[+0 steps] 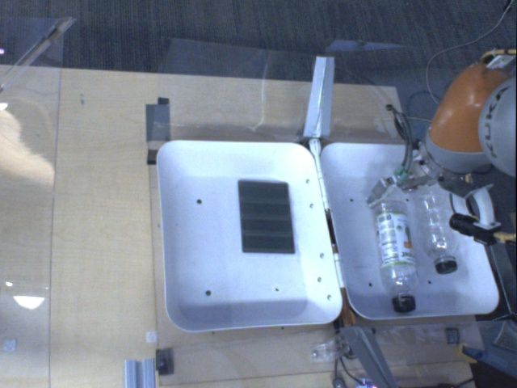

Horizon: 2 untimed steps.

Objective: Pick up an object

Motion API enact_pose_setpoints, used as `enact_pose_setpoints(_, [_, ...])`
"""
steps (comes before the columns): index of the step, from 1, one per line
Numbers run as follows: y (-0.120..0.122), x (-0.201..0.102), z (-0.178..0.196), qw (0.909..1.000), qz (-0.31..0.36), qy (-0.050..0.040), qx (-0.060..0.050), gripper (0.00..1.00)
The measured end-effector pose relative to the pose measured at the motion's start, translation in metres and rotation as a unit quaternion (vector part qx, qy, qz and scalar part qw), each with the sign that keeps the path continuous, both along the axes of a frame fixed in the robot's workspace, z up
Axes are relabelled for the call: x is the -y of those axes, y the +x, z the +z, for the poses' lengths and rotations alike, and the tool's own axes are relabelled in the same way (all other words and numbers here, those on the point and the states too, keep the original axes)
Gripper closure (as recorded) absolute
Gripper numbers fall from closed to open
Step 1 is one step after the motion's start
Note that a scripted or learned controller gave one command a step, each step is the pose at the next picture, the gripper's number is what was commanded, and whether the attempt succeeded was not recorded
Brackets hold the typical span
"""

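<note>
Two shallow white bins are seen side by side on the wooden table [89, 241]. The left bin [202, 297] fills the middle of the frame and carries a dark ribbed rectangular pad [266, 217] near its centre. The right bin [477, 293] lies at the right of the frame, and the task's things are found in it. The arm [468, 120], grey with an orange band, enters at the upper right, and the hand [401, 183] is placed low over the upper part of the right bin, just above the top of the labelled bottle [395, 245]. Whether the hand is spread or pressed together cannot be told, and nothing is seen pinched in it.

The labelled bottle, clear plastic with a black cap [403, 303] toward the lower edge of the frame, lies lengthwise down the bin. A second clear bottle [437, 231], smaller and without a label, lies just beside it on the right, its dark cap also pointing down.

Both bottles are judged to be light and probably empty, with thin walls that give under pressure, and smooth and round, so rolling or slipping is to be expected. A hold across the labelled middle of the larger bottle is judged best, where the paper offers friction and the body is widest.
</note>
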State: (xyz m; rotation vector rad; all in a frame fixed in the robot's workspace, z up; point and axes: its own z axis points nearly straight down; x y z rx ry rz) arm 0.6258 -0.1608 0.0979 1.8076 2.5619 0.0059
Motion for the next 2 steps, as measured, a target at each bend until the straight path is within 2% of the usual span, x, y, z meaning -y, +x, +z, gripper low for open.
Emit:
enact_pose_setpoints(1, [-0.04,-0.031,-0.009,1.0,0.009,0.0004,0.002,0.0])
enact_pose_setpoints(2, [-0.036,-0.032,0.005,0.9999,0.009,-0.0002,0.008,1.0])
